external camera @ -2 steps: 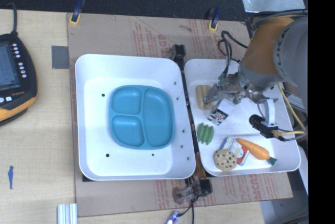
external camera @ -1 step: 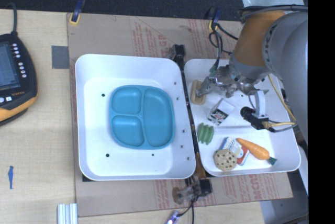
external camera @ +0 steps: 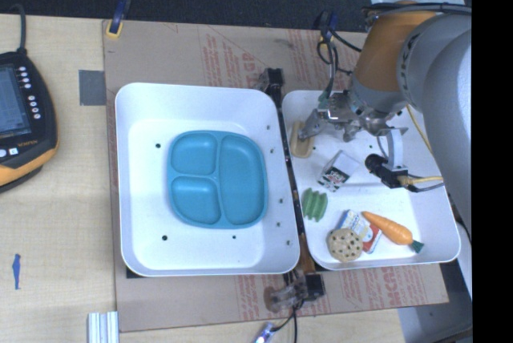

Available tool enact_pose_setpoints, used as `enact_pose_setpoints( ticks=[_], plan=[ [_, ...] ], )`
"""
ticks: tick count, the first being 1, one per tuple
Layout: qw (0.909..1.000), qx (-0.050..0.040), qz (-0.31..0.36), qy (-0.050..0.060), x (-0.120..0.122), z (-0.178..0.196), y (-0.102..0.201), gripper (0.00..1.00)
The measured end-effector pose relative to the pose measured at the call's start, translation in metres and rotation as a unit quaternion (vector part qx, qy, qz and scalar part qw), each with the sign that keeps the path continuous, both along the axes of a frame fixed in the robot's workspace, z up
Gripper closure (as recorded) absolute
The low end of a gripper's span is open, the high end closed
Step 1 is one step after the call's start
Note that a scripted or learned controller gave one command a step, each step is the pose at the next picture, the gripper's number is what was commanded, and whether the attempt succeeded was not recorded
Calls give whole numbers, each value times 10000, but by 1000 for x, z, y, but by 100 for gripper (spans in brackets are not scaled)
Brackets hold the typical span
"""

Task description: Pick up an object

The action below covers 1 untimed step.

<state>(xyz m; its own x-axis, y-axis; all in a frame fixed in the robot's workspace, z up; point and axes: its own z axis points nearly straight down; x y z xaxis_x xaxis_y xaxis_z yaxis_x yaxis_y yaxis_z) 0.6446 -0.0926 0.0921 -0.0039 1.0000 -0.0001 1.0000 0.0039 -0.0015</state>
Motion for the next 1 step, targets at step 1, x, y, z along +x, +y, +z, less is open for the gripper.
enact_pose_setpoints(
  ticks=[1],
  plan=[
    [10000, -3, -12, 3, 11, 0, -96, 0]
  ],
)
